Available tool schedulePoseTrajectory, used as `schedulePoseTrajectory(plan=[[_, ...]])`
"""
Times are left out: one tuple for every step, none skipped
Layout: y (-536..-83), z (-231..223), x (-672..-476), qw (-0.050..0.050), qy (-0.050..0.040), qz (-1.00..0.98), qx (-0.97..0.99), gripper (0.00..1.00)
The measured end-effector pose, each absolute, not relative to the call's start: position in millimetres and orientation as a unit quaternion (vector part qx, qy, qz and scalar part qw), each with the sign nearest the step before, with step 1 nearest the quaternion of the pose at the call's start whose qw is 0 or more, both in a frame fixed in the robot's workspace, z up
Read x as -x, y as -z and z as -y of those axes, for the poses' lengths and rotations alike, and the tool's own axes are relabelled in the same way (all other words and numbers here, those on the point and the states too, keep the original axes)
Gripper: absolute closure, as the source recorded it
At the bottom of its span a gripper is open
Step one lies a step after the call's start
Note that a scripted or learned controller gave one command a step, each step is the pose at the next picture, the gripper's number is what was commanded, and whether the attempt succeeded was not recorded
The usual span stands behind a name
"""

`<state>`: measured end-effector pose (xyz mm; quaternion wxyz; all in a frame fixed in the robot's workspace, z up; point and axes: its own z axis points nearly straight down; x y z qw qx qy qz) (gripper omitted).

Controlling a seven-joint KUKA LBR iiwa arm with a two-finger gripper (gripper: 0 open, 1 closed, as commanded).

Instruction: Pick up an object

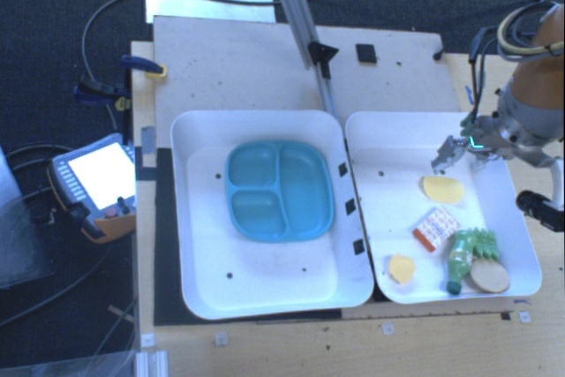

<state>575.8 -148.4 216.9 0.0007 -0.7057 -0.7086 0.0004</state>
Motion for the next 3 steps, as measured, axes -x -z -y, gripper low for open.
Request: schedulePoseTrajectory(plan=[[-218, 148, -576.5, -0.001, 0.0005, 0.709, 0.705, 0.00], [-175, 152, -581.6, 0.000, -0.0003, 0.708, 0.707, 0.00], [-115, 154, -587.6, 0.000, -0.0004, 0.707, 0.707, 0.00]])
